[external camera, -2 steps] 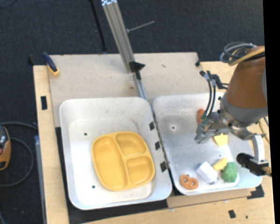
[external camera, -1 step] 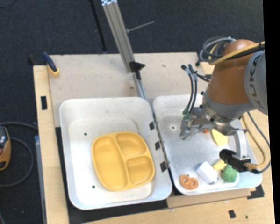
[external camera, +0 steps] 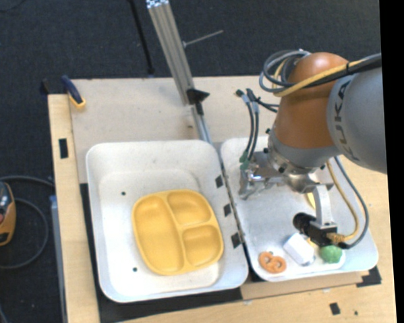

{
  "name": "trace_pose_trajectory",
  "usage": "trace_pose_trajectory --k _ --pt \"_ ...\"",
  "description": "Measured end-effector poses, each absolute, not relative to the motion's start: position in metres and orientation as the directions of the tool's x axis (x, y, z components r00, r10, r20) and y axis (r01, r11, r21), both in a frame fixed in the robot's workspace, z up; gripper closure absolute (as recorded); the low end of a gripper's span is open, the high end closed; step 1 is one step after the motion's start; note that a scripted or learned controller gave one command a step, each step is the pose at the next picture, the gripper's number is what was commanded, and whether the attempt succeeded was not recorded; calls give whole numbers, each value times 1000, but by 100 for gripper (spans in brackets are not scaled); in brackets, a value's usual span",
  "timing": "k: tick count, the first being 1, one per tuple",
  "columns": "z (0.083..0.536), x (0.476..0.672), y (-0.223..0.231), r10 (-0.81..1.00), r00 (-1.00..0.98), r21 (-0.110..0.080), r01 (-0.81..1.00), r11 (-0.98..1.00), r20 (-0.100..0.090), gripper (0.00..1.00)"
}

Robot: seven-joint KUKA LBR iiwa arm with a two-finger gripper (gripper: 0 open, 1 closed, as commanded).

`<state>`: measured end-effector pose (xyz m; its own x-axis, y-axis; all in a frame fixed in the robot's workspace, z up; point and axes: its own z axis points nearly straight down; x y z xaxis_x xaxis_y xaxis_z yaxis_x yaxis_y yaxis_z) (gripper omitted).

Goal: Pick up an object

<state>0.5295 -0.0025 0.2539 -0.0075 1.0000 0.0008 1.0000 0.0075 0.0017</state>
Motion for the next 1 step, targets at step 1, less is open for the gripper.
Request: trace_pose_trajectory --k 1 --pt "248 541 39 1000 -6 1 1000 6 0 100"
